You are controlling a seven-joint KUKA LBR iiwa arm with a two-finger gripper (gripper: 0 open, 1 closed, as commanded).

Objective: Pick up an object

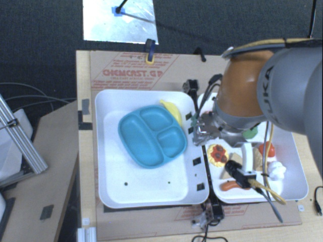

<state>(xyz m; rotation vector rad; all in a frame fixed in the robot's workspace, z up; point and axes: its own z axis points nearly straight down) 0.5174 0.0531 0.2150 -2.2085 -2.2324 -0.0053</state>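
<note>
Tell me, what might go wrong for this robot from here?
Two risks, as I judge it. The toys in the right bin lie crowded and overlapping, so a grab could slip or catch two at once. The arm also hangs over that bin and hides part of it from the camera, so the aim may be off. In the left bin, the banana sits tucked against the blue tray, awkward to pinch.
</note>
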